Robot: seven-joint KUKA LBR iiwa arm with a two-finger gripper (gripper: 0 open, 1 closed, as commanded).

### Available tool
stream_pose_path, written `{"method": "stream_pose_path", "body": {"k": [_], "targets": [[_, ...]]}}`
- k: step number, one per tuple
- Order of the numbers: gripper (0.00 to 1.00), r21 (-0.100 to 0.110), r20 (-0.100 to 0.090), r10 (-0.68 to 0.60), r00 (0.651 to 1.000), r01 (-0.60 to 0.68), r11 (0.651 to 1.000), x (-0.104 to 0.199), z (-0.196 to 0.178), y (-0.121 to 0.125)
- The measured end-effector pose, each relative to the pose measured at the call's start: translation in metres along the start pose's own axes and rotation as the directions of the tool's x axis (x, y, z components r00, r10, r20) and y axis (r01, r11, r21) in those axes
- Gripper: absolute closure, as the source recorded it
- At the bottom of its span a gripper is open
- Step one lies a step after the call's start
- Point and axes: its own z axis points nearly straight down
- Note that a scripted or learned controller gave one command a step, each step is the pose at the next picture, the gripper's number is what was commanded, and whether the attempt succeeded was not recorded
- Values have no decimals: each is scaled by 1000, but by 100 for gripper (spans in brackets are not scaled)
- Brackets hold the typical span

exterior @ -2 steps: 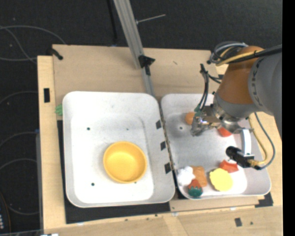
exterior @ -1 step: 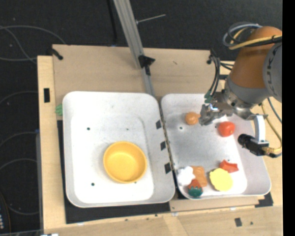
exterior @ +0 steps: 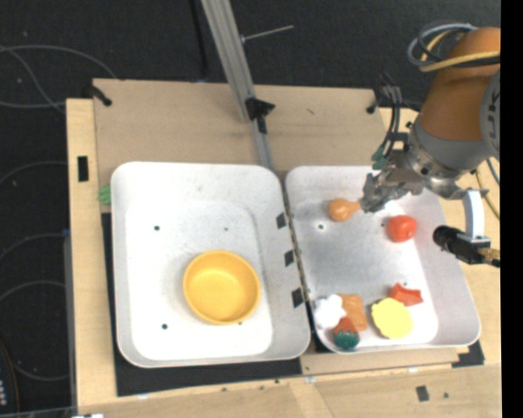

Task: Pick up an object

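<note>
Nearest the camera, the right bin (exterior: 449,320) carries a cluster along its near edge: a yellow disc-like piece (exterior: 391,319), a small red piece (exterior: 407,295) just behind it, an orange piece (exterior: 354,311) to the disc's left, and a white lump (exterior: 329,307) and a dark green bit (exterior: 346,340) beside that. The left bin (exterior: 157,198) holds one yellow bowl (exterior: 221,286), sitting in its near half.

Farther back in the right bin, a red ball-like thing (exterior: 402,227) lies apart from the cluster, and beyond it, toward the divider, lies an orange egg-shaped piece (exterior: 340,208). That piece seems the likely target: the claw (exterior: 372,197) hangs just beside it, on the side away from the divider, perhaps touching it. Whether the claw is spread or pressed together I cannot tell, and nothing can be seen held in it.

To do the pick well, I judge the claw should centre over the egg-shaped piece rather than its end, since a rounded thing nudged off-centre will likely roll toward the divider. Descend straight, close gently, and lift only once both sides bear on it.
</note>
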Motion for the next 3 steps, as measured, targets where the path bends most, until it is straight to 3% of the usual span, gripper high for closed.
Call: {"method": "stream_pose_path", "body": {"k": [2, 3], "targets": [[100, 5, -2, -3, 1000, 3, 1000, 108, -6, -23], [100, 4, -2, -4, 1000, 4, 1000, 159, -9, -21]]}}
